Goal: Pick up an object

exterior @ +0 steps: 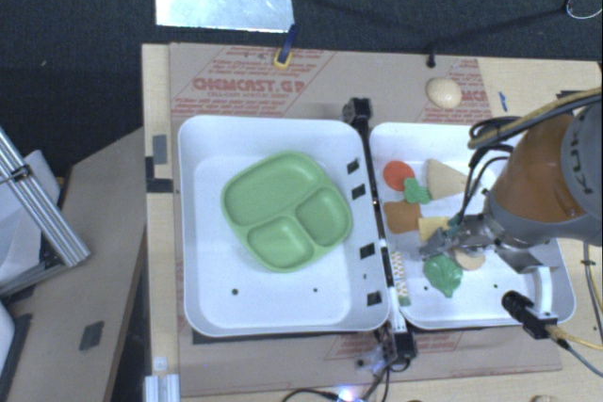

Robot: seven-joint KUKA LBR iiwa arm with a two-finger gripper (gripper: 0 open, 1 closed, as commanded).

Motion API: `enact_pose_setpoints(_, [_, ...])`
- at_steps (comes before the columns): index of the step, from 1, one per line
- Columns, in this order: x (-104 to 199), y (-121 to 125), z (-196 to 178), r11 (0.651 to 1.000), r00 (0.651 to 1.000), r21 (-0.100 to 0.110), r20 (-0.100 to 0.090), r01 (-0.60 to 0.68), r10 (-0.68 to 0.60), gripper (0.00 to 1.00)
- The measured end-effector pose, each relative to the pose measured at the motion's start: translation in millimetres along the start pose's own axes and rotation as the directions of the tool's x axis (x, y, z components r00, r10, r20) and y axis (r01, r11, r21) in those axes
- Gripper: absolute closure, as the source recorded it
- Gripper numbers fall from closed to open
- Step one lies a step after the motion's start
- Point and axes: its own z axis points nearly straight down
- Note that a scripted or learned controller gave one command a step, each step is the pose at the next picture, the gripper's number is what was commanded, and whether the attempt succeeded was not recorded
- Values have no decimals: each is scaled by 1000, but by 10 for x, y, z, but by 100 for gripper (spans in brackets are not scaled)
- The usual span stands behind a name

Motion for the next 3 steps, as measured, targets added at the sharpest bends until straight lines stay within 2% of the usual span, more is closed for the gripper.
enact_pose_setpoints(1, [-24, 38, -147, 1000, 1000, -14, 6, 0, 1, 100])
enact_pose_setpoints(2, [-36, 54, -563, 1000, 1000, 5, -5, 6, -6, 100])
enact_pose_setpoints(3, [-131, 77, -1039, 1000, 1000, 1, -4, 5, -5, 100])
